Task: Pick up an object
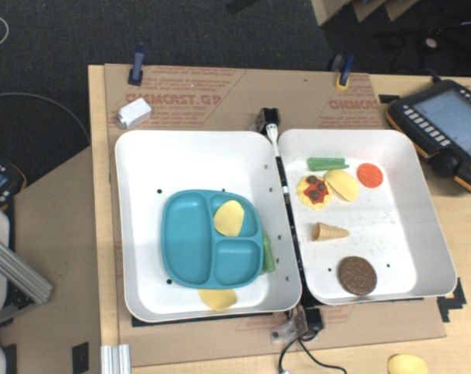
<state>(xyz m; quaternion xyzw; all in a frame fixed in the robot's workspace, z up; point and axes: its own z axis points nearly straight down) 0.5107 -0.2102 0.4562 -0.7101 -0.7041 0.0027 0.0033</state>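
Two white bins (142, 287) sit on the brown bench (219, 92). The tray (192, 244) is blue-green. The chip (229, 218) on it is yellow. The cookie (356, 275) is brown, the round slice (370, 175) orange-red, the bean (327, 163) green.

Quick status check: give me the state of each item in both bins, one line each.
Teal divided plastic tray: flat in left bin.
Yellow oval chip: lying in the tray's upper right compartment.
Pale yellow piece: on bin floor, at the tray's near edge.
Green bar: lying flat, right bin.
Orange disc: flat.
Brown round cookie: flat.
Tan cone: on its side.
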